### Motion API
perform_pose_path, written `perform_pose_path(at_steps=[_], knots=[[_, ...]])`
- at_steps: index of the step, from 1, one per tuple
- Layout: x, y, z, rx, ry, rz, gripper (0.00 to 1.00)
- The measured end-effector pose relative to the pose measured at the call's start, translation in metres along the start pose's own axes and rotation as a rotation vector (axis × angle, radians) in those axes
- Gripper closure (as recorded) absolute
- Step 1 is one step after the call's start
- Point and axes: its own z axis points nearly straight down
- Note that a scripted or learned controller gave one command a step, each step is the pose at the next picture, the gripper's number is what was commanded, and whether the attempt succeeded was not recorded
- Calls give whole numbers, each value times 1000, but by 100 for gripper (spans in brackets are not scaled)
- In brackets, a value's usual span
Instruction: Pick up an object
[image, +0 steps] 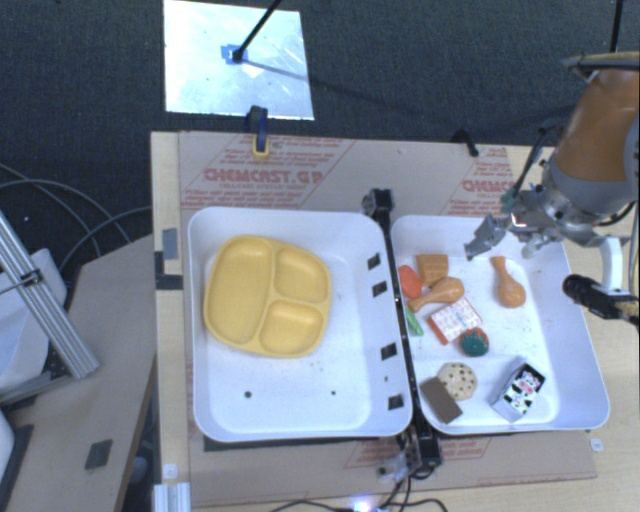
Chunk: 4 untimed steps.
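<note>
Gripper (484, 240): over the far end of the right bin (583, 372), just beside the far drumstick; whether it is spread or closed is not clear from this angle, and nothing is seen held in it.
Nearest objects: an orange block (432, 267) and a tan drumstick (441, 293) on the side toward the divider; the far drumstick (509, 283) lies apart from them, toward the arm.
Other objects in the right bin: a red piece (409, 282) and a green strip (413, 322) along the divider wall, a red-and-white card (456, 320), a green-and-red ball (474, 343), a cookie (457, 378), a brown block (440, 400), a black-and-white box (518, 390).
Left bin (350, 385): 1 yellow plate (268, 295) with 3 compartments.
Surface: both bins sit on a brown board (300, 172) with red print, on a pale bench.
Room: dark carpet (80, 90), a shiny sheet (236, 58) beyond the board, a blue-and-yellow clamp (259, 132) on the board's far edge.
In the way: the objects by the divider crowd together, some touching.
</note>
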Motion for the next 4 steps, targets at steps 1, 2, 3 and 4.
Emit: perform_pose_path(at_steps=[1,2,3,4], knots=[[69,31,12,-2,3,-8,0],[174,64,-78,-13,5,-12,0],[246,61,-62,-1,4,-9,0],[319,50,-46,1,4,-8,0]])
